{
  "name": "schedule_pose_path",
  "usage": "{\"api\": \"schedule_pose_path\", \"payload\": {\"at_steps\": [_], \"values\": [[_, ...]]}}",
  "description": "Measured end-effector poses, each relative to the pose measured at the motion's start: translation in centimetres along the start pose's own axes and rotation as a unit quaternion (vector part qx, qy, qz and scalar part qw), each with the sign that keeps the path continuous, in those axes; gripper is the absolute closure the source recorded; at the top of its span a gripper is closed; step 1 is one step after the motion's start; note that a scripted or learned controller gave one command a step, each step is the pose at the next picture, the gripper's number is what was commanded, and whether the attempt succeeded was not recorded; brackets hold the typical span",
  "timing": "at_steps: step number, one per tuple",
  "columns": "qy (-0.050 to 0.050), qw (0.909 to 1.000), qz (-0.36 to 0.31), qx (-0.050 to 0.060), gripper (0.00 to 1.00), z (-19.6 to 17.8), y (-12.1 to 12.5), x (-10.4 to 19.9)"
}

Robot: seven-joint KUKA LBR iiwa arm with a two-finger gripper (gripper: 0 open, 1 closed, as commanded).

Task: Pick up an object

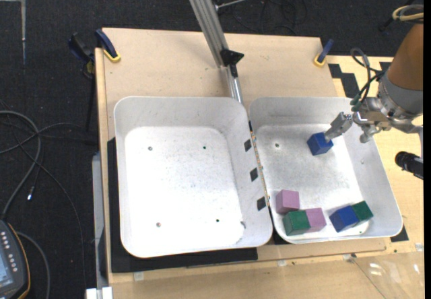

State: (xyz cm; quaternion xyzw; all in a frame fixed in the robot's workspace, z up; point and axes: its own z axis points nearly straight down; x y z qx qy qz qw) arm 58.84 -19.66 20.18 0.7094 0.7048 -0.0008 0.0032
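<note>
1 fixed camera, mounted high above the bench (202, 55), looking down at a slant. Far enough back to frame both white bins: left bin (128, 156), right bin (377, 176), plus dark floor beyond the far edge. Arm (407, 75) enters from the right.

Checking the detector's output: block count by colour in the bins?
Blue: 2, one beside the gripper, one at the near edge
Green: 2
Pink/purple: 2
Total: 6, all in the right bin
</note>
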Motion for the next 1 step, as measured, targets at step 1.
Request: {"api": "schedule_pose_path", "payload": {"at_steps": [1], "values": [[0.002, 1.0, -0.003, 0.0, 0.0, 9.05, 3.68, 3.5]]}}
